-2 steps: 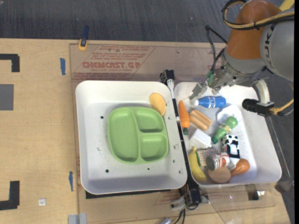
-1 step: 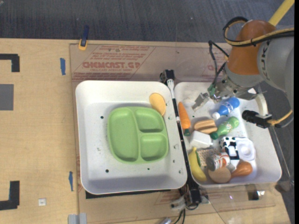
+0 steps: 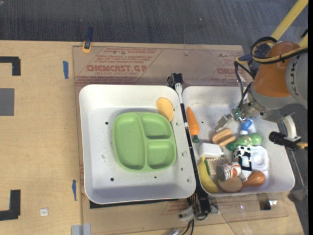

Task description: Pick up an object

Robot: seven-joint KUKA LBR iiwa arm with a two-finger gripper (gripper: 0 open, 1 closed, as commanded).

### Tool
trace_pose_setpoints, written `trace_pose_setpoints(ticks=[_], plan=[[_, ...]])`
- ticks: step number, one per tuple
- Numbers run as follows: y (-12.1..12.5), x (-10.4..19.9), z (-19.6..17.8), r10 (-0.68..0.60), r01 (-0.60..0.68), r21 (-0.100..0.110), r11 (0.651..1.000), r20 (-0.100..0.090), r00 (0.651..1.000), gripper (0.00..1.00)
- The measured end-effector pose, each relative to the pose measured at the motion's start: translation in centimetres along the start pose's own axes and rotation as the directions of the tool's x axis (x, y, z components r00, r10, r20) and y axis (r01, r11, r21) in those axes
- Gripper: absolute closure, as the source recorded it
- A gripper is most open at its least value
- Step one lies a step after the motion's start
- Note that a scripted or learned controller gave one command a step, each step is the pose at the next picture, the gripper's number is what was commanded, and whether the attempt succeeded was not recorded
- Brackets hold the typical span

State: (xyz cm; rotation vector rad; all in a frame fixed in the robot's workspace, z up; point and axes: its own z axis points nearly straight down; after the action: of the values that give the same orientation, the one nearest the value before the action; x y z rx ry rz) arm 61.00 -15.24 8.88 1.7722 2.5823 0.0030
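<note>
Gripper point(image 3: 238, 115) position: lowered over the far part of the right bin point(image 3: 208, 94), my wrist entering from the right under the orange band. Whether anything sits between its tips I cannot tell, so no grasp is claimed.

Nearest candidates: a tan hot-dog bun point(image 3: 224, 136) lies just near and left of the tips, and a small blue-and-white bottle point(image 3: 246, 126) lies just beside them on the right. I judge these two the easiest picks, since they sit atop the heap.

Remaining load: a green toy point(image 3: 248, 140), a black-and-white piece point(image 3: 243, 155), a can point(image 3: 228, 171), a brown egg-like item point(image 3: 230, 184) and a banana point(image 3: 205, 176) crowd the near half of this bin, touching one another. A carrot point(image 3: 193, 122) lies along the left wall, hard to grip against the rim.

Open room: the far left floor of the right bin is bare, giving clearance for approach. The left bin point(image 3: 93, 146) holds a green divided tray point(image 3: 144, 141) and a yellow lemon-like piece point(image 3: 165, 107) near its far right corner, with open floor around both.
</note>
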Motion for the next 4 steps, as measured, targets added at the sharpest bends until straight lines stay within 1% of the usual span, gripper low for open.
trace_pose_setpoints(ticks=[1, 2, 3, 4], plan=[[0.3, -0.3, -1.4, 0.004, -0.004, -0.010, 1.000, 0.009, 1.000, 1.00], [7.3, 2.0, -10.2, 0.182, -0.182, -0.002, 0.983, -0.003, 0.983, 1.00], [5.1, -2.3, -17.0, 0.427, -0.427, 0.000, 0.904, 0.001, 0.904, 1.00], [4.4, -5.1, -20.9, 0.607, -0.607, 0.001, 0.794, 0.002, 0.794, 1.00]])
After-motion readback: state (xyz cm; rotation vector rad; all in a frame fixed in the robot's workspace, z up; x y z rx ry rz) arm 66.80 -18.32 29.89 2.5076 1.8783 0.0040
